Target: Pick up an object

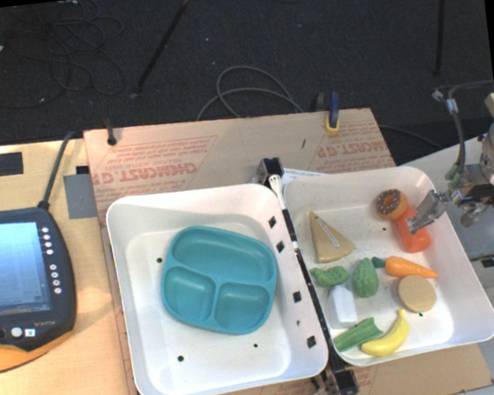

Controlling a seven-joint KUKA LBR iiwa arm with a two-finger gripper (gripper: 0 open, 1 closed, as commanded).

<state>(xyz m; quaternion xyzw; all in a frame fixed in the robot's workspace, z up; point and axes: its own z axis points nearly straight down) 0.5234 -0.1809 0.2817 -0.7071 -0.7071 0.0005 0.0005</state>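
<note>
While the arm reaches in from the right edge, its gripper hangs over the far right part of the right bin, right at the orange cylinder with the doughnut-like ring just beside it, and whether anything is gripped, I cannot tell from up here. That placement makes sense as a line-up for a grab: the cylinder stands a little apart from the crowd, with open bin floor around it, so it looks the easiest target. It's a stubby, bright orange piece, seemingly upright, partly covered by the metal of the tool. Everything else is toy food scattered loose in the same bin: a tan wedge toward the far left, two green lumps mid-bin, a carrot and a beige disc to the right, a white block, a green pod and a banana along the near side. Over in the left bin, a teal divided plate sits alone, well clear of the action.
</note>
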